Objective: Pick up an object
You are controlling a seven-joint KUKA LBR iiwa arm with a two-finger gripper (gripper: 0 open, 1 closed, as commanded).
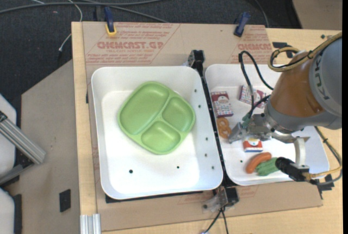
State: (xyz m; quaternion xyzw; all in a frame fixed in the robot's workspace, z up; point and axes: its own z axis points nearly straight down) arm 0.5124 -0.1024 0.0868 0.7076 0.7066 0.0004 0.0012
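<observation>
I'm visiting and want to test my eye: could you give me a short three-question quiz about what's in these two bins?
1. True or false: the green divided plate lies in the left bin.
2. Which bin does the gripper hang over? A) left B) right
3. Fill in: the toy carrot lies near the right bin's ____ edge, front or back.

Key: 1 true. 2 B; the gripper is low over the right bin, near the small red and white carton. 3 front.
</observation>
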